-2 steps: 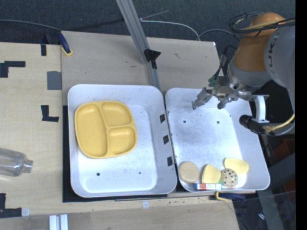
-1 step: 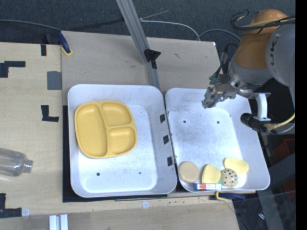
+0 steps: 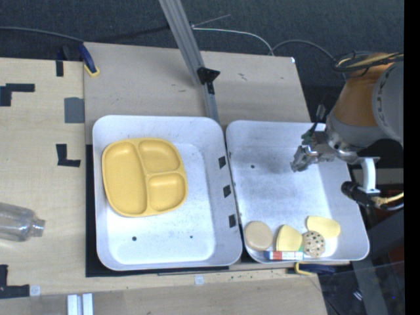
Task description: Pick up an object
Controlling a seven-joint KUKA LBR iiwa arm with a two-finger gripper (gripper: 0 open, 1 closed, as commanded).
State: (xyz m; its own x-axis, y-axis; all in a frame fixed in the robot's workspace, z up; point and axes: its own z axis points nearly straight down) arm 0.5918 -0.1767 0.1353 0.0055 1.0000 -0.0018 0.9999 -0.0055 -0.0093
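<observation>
Left bin [image 3: 105, 176]: yellow divided tray [image 3: 144, 176], long axis running 11 to 5 o'clock. Right bin [image 3: 262, 136]: your candidate objects, the toy foods [image 3: 289, 236], lie in a row along the near wall, running 9 to 3 o'clock, at 6 o'clock from the gripper [image 3: 300, 163]. You cannot tell its finger state.

A robotics lab or test cell is suggested rather than a home: a plywood surface [image 3: 151, 90] marked with black tape is seen carrying two shallow white bins [image 3: 111, 241], set side by side left of and below the pincer [image 3: 303, 157] of an industrial arm [image 3: 367, 110]. An aluminium mast [image 3: 180, 25] is clamped up and left of the pincer, loose cables [image 3: 262, 41] are trailed over dark carpet [image 3: 79, 8], and play food [image 3: 289, 236] is gathered just below it.
</observation>
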